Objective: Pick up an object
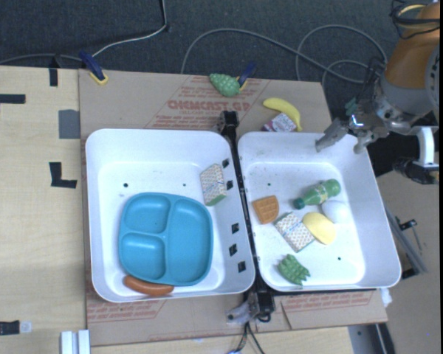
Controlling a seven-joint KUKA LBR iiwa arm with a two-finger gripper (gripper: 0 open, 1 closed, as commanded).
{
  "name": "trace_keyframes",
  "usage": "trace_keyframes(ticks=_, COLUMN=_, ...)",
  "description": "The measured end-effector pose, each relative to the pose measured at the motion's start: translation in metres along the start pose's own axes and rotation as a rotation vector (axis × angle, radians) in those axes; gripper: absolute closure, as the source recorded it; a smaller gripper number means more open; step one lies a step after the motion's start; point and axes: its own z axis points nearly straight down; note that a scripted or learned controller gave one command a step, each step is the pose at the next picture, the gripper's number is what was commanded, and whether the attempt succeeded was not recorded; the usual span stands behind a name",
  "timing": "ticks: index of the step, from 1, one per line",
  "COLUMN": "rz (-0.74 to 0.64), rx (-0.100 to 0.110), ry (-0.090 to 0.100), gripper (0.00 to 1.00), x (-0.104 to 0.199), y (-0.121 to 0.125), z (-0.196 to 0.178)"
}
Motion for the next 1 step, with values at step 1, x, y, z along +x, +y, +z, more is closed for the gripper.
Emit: trace_keyframes(ticks=1, rz=-0.001, rx=-0.001, ry=0.001, gripper=0.00, x=-0.0262, y=-0.0480, z=0.1212)
